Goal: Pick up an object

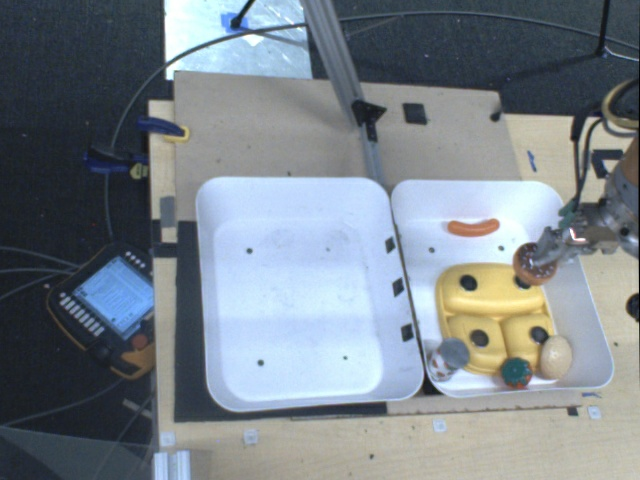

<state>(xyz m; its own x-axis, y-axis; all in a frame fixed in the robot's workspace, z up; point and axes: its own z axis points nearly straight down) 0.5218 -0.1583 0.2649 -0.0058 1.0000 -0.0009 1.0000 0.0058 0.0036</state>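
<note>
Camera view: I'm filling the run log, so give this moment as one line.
pincer at brown donut, grip unclear | right bin: yellow tray, sausage, egg, green ball

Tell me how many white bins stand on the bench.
2. The left bin and the right bin sit side by side; the right bin holds the objects.

A brown ring-shaped donut (529, 264) is at the gripper (540, 260) tip, above the yellow holed block (493, 315) at its upper right corner. An orange sausage (472, 228) lies flat beyond the block. A beige egg (555, 356), a green-red ball (516, 372) and a small grey object (452, 354) lie along the block's near edge.
</note>
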